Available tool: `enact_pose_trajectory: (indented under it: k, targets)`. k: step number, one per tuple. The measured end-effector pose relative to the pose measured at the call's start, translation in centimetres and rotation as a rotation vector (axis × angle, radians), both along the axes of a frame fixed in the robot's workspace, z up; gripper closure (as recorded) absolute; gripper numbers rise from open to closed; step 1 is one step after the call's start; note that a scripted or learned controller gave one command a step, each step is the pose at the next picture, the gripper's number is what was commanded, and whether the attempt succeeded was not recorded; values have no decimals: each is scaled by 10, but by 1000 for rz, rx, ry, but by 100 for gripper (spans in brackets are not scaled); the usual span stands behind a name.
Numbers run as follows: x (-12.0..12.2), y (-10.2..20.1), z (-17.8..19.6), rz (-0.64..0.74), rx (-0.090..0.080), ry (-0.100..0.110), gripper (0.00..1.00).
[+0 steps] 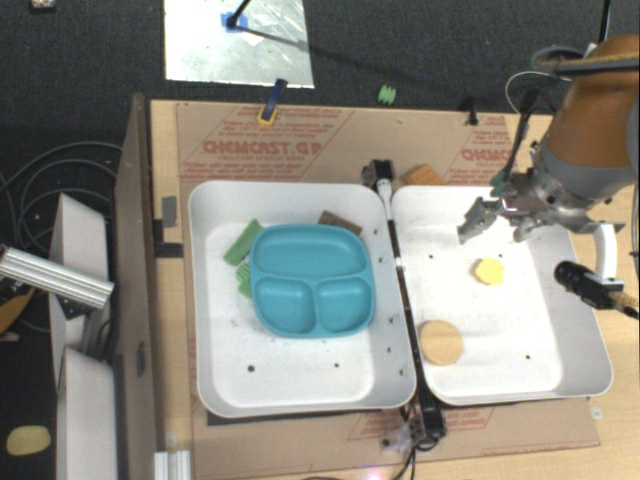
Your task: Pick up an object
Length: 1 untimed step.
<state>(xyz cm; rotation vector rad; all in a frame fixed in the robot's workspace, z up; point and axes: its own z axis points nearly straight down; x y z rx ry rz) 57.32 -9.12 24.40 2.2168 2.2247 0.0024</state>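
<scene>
Approach step judged in hand. The gripper [500, 220] is held above the right bin [580, 368], fingers spread, nothing between them. A small yellow object [489, 271] lies just below; descent and closure are still needed.

foil sheet [240, 26], coiled cables [50, 183]

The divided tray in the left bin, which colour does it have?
The divided tray is light blue, seen clearly in the camera view.
</scene>
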Motion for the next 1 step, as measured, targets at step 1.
enact_pose_trajectory:
  k: [1]
  targets:
    - [16, -39, 29, -4, -3, -4, 0]
